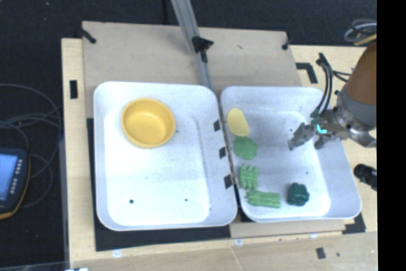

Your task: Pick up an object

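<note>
Over right bin (336, 200), gripper (309, 136) w/ fingers spread, holding nothing; no legible labels on objs.

The round yellow plastic bowl (149, 123) sits at ten o'clock in the left shallow white bin (114, 212), while five small soft toys cluster from nine to six o'clock in the right shallow white bin (339, 200).

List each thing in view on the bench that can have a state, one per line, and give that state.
yellow bowl: upright, opening up, in the left bin.
pale yellow piece: lying in the right bin, near its left wall.
round green piece: lying just below it.
ridged green pieces: lying near the bin's front-left corner.
dark teal piece: lying apart from the others.
gripper: open, above the right bin, holding nothing.
</note>
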`<state>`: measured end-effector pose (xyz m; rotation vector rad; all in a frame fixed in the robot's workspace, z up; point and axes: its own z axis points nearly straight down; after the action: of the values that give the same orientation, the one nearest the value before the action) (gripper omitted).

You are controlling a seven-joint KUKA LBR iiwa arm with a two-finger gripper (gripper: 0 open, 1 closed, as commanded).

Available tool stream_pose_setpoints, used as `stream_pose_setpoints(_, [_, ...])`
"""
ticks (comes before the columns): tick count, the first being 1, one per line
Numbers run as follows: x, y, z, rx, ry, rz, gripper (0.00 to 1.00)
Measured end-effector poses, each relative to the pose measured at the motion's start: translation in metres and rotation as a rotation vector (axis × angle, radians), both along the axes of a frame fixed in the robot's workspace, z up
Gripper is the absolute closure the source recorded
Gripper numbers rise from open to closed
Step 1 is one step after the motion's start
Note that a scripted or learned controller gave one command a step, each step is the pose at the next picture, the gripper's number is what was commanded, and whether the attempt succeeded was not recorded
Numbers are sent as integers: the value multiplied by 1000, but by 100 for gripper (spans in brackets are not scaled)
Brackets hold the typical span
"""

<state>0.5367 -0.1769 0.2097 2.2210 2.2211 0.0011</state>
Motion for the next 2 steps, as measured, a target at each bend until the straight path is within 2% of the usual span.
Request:
stream_pose_setpoints(1, [0,0,0,0,0,0,0])
stream_pose_setpoints(2, [1,-4,-43,0,4,-1,0])
